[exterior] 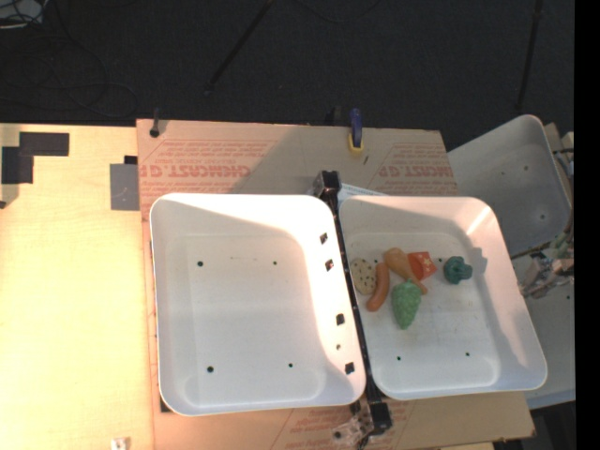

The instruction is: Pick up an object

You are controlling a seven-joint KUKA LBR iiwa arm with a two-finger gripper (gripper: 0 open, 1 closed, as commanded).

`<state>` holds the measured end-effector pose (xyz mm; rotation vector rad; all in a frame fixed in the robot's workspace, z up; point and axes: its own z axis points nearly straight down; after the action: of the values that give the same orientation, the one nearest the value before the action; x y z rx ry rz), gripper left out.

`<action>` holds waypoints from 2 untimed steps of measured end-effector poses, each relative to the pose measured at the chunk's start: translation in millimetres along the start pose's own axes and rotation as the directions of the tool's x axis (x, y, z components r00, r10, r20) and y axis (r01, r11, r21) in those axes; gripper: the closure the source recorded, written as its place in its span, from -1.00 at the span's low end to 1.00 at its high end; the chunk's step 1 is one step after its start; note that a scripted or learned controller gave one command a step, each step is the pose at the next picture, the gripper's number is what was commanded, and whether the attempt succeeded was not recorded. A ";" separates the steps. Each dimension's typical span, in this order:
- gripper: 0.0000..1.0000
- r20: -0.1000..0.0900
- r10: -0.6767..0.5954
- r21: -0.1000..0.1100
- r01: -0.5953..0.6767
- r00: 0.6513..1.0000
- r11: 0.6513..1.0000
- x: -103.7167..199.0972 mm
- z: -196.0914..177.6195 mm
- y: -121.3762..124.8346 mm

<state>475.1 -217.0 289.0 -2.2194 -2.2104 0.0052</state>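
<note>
Arm's pose, gripper's state, neither can be told here

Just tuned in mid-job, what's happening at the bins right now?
Nothing is being handled at this moment. The right bin holds a small cluster of toy items: a green piece, an orange sausage-like piece, a red piece, a teal piece and a speckled tan disc. They lie near its middle, untouched. The left bin sits beside it.

Two bins sit side by side on the bench, touching along their inner edges. In the right bin [506, 345], a cluster of toys [403, 284] lies near its left edge, toward the back; the left bin [187, 364] adjoins it.
</note>
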 end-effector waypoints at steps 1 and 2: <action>1.00 0.000 -0.003 0.001 0.003 1.000 1.000 -0.5 -8.8 -0.2; 1.00 0.000 -0.008 0.002 0.008 1.000 1.000 -1.1 -18.2 -0.2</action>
<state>475.1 -218.1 307.1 -2.2098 -2.2179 0.0066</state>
